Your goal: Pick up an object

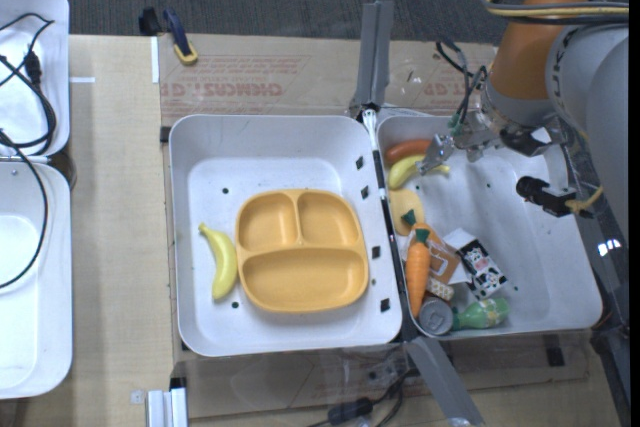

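The right bin (pixel 530 245) holds a small yellow banana (pixel 401 174) in its back left corner, with a red-orange sausage-like piece (pixel 404 150) just behind it. My gripper (pixel 437 160) hangs low over that corner, at the right end of the small banana and close to touching it. Its wrist slopes up to the right toward the orange band (pixel 525 55). Nothing is visibly lifted. Along the bin's left wall lie a yellow wedge (pixel 406 211) and an orange carrot (pixel 417 271).
At the right bin's front sit a grey can (pixel 435 317), a green item (pixel 478 315) and a small patterned box (pixel 478 267). The left bin (pixel 190 215) holds a yellow divided plate (pixel 300 250) and a larger banana (pixel 222 261). A divider wall (pixel 378 215) separates the bins.
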`<state>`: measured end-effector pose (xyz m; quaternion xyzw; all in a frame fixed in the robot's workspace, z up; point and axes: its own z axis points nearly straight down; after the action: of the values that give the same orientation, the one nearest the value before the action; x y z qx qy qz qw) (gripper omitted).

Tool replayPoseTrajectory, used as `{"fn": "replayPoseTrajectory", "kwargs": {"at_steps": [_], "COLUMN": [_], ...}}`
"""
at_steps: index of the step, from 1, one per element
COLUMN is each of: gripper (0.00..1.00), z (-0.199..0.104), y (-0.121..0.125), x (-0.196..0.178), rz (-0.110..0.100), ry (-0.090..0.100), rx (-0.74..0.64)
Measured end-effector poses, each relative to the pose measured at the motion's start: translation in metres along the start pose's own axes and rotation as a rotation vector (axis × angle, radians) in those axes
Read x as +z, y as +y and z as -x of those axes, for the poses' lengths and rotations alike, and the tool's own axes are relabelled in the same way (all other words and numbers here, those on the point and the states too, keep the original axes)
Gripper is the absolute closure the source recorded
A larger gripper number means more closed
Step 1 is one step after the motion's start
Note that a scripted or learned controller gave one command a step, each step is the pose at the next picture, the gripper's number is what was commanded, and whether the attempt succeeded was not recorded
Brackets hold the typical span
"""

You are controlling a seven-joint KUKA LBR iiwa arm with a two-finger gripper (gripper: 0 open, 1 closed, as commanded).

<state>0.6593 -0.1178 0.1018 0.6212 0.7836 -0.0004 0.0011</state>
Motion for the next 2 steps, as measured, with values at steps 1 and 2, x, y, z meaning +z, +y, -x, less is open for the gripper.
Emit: {"fn": "replayPoseTrajectory", "kwargs": {"at_steps": [1,2], "gripper": [0.0,0.0], "z": [-0.001,-0.009], "y": [-0.022,0.002], "x": [-0.042,0.01], "rz": [0.0,0.0], "ry": [0.001,0.001], "rx": [0.023,-0.094]}}
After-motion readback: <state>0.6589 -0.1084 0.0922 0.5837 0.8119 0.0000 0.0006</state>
